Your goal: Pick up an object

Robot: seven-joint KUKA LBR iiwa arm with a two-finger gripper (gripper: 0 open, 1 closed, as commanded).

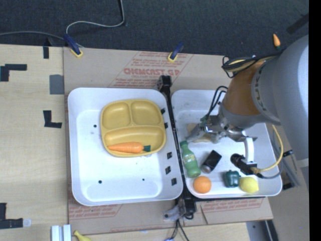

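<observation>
My gripper [197,133] is low in the right bin [261,192], near its left wall, pointing left. Just below it lies a green bottle [189,159]. To the bottle's right sits a small black block [211,160]. An orange [202,184], a teal object [231,178] and a lemon [249,185] line the bin's front edge. I see nothing held in the gripper.
The left bin [85,149] holds a yellow divided plate [133,124] with a carrot [126,147] lying in its front compartment. A black divider [170,134] runs between the two bins. The arm's grey body and orange band [241,92] cover the right bin's back right part.
</observation>
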